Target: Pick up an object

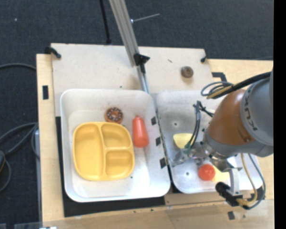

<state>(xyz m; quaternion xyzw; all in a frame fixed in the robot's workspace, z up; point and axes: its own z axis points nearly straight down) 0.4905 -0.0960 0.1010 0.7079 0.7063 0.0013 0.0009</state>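
1. You are viewing a robotics lab test cell, not a home.
2. A plywood bench (109, 70) on dark carpet (38, 18) carries two white bins (69, 104).
3. An aluminium mast (121, 18) and loose cables (9, 137) surround it.

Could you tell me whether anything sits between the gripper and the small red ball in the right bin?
Nothing visible does. The gripper hangs low in the right bin, and the red ball lies just beside it on bare bin floor. The pale yellow object sits on the gripper's other side.
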